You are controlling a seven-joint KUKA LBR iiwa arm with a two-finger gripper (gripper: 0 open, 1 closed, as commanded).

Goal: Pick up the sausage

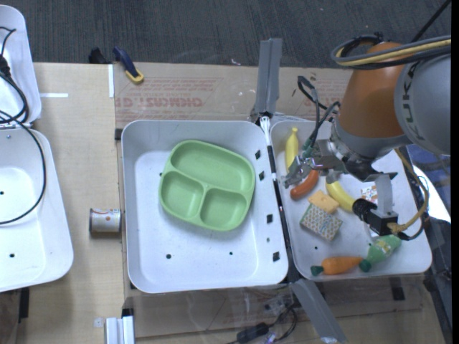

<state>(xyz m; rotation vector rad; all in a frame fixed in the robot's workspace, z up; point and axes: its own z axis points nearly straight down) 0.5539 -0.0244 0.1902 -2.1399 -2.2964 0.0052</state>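
Note:
The sausage is a short red-orange piece lying at a slant in the left part of the right bin. My gripper hangs right over its upper end, down at the sausage's level and touching or nearly touching it. The grey wrist with its orange band rises behind, reaching in from the right. The gripper hides the top of the sausage.
A yellow corn cob, a banana, a cheese wedge, a waffle-like square, a carrot and a green bottle crowd the right bin. The left bin holds a green divided plate.

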